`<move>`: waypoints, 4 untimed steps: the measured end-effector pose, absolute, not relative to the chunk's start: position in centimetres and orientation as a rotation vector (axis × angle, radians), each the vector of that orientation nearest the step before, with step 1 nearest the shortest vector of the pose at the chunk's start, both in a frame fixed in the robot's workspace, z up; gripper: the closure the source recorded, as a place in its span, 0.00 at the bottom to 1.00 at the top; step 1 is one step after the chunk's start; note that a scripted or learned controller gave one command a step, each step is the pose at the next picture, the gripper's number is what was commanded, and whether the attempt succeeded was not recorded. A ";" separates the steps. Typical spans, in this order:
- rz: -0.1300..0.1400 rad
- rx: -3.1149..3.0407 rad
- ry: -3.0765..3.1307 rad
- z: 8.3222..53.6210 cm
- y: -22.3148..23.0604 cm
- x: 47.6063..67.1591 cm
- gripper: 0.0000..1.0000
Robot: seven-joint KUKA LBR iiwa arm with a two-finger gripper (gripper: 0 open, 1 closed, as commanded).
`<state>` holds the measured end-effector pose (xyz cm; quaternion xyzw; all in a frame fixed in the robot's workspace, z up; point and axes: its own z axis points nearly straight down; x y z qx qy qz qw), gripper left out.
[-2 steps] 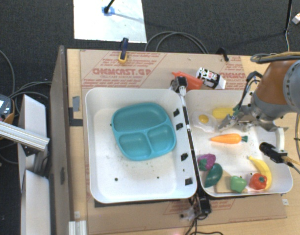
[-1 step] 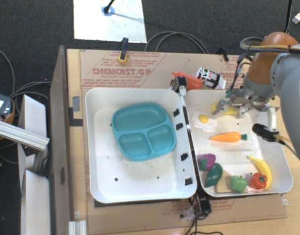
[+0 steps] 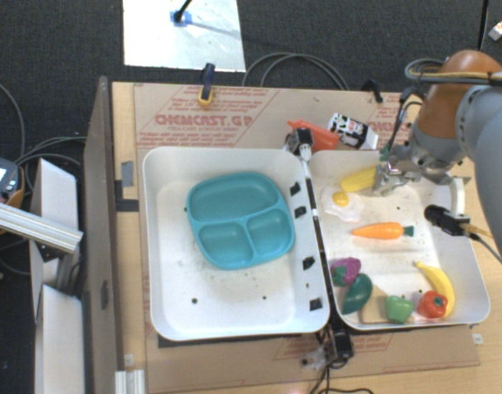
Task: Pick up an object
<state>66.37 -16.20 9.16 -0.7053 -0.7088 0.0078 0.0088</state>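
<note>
A: Where, the end effector (image 3: 388, 176)?
B: Low over the right bin (image 3: 472, 265), at its far edge. Cannot tell how it stands.

A: Closest to it?
B: Yellow toy piece (image 3: 358, 179), just left, seemingly touching. Fried egg toy (image 3: 343, 207) a bit nearer the camera.

A: Further off?
B: Toy carrot (image 3: 382, 231) nearer still; toy banana (image 3: 437, 284) and tomato (image 3: 432, 304) well apart, by the near corner. Teal divided plate (image 3: 239, 218) far left, in the other bin.
</note>
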 end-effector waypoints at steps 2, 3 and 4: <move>-0.008 -2.222 -2.230 14.7 -14.8 64.7 1.00; -0.006 -2.224 -2.229 11.4 -15.8 66.6 1.00; -0.001 -2.229 -2.227 10.7 -15.3 66.8 1.00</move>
